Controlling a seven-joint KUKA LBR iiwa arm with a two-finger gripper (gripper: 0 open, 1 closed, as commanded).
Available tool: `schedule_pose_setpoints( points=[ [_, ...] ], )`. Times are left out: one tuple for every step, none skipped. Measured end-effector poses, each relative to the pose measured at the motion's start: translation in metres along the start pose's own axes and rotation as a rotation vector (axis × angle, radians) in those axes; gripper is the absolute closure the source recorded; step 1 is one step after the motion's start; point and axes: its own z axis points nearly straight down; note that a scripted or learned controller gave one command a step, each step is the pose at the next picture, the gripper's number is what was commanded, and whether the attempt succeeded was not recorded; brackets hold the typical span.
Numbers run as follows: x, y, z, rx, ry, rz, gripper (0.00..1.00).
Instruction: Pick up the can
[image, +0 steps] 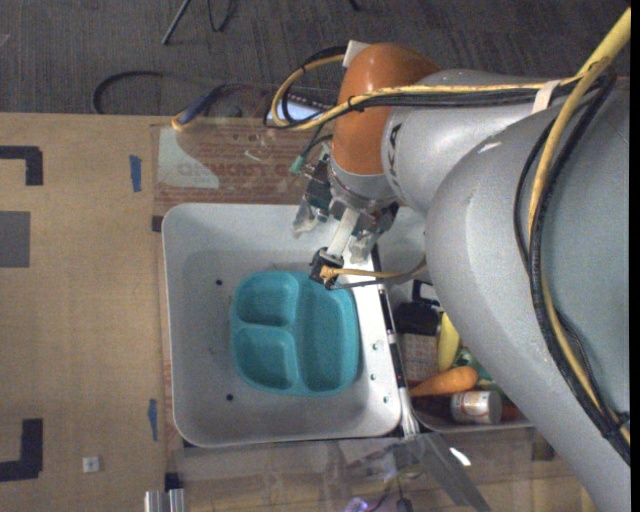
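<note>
Gripper (312, 212) hovers over the back of the left bin (190, 300), above the teal divided plate (295, 330); can't tell if it's open or closed. Can (475, 405) lies in the right bin (425, 420), just beside a carrot (447, 381), partly under the arm. Step looks like approach, not yet started properly. Next move likely needs crossing to the right bin and descending on the can.

The tray (295, 332) is teal, the bin (188, 320) white, the carrot (446, 381) orange, the can (474, 406) silvery, the arm (500, 200) grey with 1 orange band (380, 80), the bench (80, 300) tan with blue tape marks (135, 172).
</note>
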Motion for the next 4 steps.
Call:
schedule_pose_setpoints(
  points=[
    [0.007, -0.054, 0.048, -0.008, -0.006, 0.189, 0.0],
    [-0.011, -0.042, 0.048, 0.012, 0.017, 0.273, 0.0],
    [-0.015, -0.04, 0.039, 0.006, 0.006, 0.272, 1.0],
    [-0.02, -0.03, -0.072, 0.002, -0.009, 0.287, 1.0]
  ],
)
